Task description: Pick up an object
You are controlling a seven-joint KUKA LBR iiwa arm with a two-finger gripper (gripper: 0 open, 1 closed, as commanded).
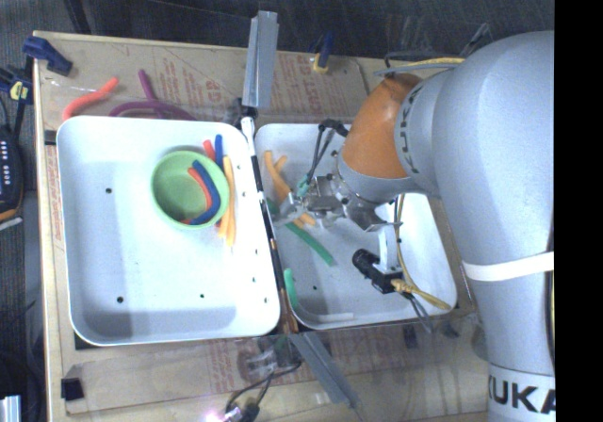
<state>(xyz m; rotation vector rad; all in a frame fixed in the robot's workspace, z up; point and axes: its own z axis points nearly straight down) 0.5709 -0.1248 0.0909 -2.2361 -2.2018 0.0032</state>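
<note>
My gripper (308, 201) is low in the right bin (429, 251), near its left side. Right by the tip lie thin orange sticks (276, 175) and a small orange piece (305, 219). A long green stick (311, 244) lies just below the gripper, and a short green one (288, 286) rests near the bin's front left corner. The wrist hides what is directly under the tip, so I cannot see whether anything is held.
The left bin (122, 298) holds a green bowl (188, 186) with red, blue and orange sticks in and beside it. A metal divider (260, 53) stands between the bins at the back. Loose orange and purple pieces (141, 105) lie on the bench behind the left bin.
</note>
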